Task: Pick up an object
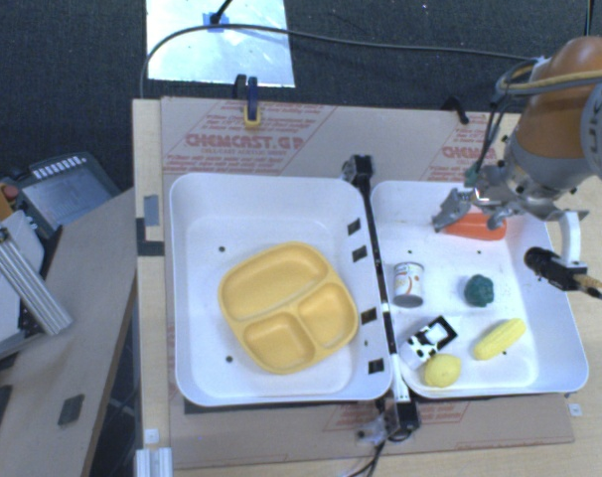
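Two white bins (pixel 281 192) on cardboard-lined bench, gripper (pixel 460 210) poised low in right one, finger spread impossible to tell, orange object (pixel 477 228) just beneath and beside jaws, nothing visibly lifted, so grasp and raise apparently remaining.

arm (pixel 569 117): cut off at right edge | orange object (pixel 477 229): far part hidden by gripper (pixel 458 210) | finger state: n/a, unclear | can (pixel 408 284) label: too small to read
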Motion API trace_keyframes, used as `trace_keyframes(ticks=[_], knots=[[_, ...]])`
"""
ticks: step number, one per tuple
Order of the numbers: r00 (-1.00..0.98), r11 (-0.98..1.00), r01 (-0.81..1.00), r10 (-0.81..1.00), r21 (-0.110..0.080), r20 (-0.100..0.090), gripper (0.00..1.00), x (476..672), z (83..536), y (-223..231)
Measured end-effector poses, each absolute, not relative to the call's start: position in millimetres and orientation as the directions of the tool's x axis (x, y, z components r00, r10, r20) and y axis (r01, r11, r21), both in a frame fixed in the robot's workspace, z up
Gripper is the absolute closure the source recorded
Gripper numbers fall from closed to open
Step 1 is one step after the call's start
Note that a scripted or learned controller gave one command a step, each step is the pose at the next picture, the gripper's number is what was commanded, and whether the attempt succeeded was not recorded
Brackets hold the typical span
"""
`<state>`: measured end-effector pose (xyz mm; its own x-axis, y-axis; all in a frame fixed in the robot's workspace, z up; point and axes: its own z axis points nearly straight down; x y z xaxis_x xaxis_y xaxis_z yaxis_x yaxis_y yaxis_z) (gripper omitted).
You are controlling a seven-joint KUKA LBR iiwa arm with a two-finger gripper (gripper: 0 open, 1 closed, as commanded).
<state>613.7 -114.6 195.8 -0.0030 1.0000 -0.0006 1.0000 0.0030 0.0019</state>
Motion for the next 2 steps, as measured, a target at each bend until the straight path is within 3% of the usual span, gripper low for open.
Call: trace_keyframes(ticks=[2], knots=[[-0.003, 0.003, 1.0, 1.0, -0.005, 0.001, 0.0, 615.6, 87.7, -104.4]])
